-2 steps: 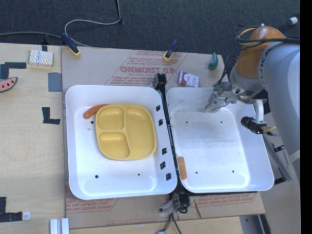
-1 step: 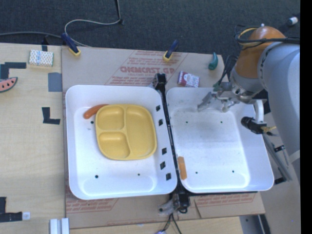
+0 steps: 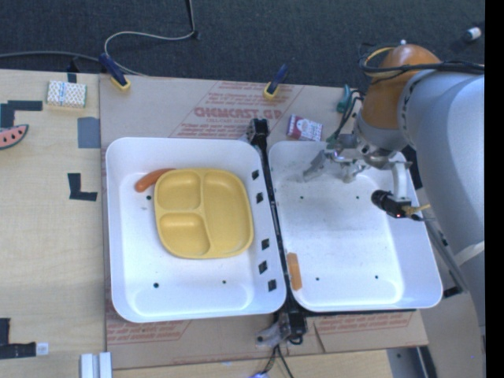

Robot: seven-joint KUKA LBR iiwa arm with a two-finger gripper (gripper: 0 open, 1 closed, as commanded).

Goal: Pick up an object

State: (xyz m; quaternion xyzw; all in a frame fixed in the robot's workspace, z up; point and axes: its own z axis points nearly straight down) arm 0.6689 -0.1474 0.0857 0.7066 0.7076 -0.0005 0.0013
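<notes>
A yellow divided plate (image 3: 203, 213) lies in the left bin (image 3: 134, 290). An orange sausage-shaped toy (image 3: 150, 179) pokes out from under the plate's upper left corner. A small orange piece (image 3: 294, 271) rests against the left wall of the right bin (image 3: 378, 290). My gripper (image 3: 331, 170) hangs over the far end of the right bin, near its back wall. Its two grey fingers (image 3: 313, 168) are spread apart with nothing between them. It is well away from the orange piece.
A small printed packet (image 3: 303, 127) lies on the cardboard just behind the right bin. Clamps (image 3: 276, 82) hold the cardboard's far edge. The grey arm (image 3: 449, 132) covers the right bin's right side. A black bracket strip (image 3: 264, 211) runs between the bins.
</notes>
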